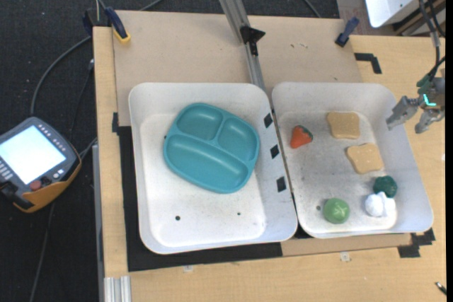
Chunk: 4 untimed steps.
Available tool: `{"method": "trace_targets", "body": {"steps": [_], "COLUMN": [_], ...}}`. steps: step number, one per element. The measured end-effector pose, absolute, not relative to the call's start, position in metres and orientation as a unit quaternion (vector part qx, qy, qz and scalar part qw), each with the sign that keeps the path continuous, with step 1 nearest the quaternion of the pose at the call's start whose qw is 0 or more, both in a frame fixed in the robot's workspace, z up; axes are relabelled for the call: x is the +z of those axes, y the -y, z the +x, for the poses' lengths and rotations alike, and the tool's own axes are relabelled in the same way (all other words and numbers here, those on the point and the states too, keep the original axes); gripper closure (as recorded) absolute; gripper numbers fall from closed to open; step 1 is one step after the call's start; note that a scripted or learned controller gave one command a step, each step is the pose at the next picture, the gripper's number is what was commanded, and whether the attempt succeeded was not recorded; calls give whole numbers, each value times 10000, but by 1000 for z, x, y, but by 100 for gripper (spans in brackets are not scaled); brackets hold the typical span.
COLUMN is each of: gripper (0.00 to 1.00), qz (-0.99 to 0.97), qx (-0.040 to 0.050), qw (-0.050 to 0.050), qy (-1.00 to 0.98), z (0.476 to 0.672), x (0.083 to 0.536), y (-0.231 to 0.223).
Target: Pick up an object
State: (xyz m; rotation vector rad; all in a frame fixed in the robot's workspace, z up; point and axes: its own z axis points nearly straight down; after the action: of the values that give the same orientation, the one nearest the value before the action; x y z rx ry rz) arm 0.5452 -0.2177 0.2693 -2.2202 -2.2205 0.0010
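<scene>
Fingers [412, 114] hang spread and empty at the right bin's [417, 173] far right rim, apparently poised for a descent. Nearest candidates are two tan bread pieces [343, 125], with a red strawberry [301, 137] near the divider. A teal plate [211, 147] occupies the left bin [152, 223].

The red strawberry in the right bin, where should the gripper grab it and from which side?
Take the red strawberry across its rounded red body, coming straight down from above. It lies alone near the right bin's left wall, apart from the tan pieces, so there seems room for fingers either side. The gripper sits at the bin's right edge.
</scene>
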Motion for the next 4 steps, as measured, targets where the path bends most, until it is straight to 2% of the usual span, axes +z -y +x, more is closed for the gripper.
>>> {"method": "trace_targets", "body": {"steps": [1, 3, 4], "gripper": [0, 0, 0], "qz": [-7069, -7072, -7069], "qx": [0, 10, 13], "qw": [1, 31, 42], "qy": [7073, 7070, 7073], "z": [546, 539, 536], "x": [270, 180, 119], "y": [218, 206, 197]}}
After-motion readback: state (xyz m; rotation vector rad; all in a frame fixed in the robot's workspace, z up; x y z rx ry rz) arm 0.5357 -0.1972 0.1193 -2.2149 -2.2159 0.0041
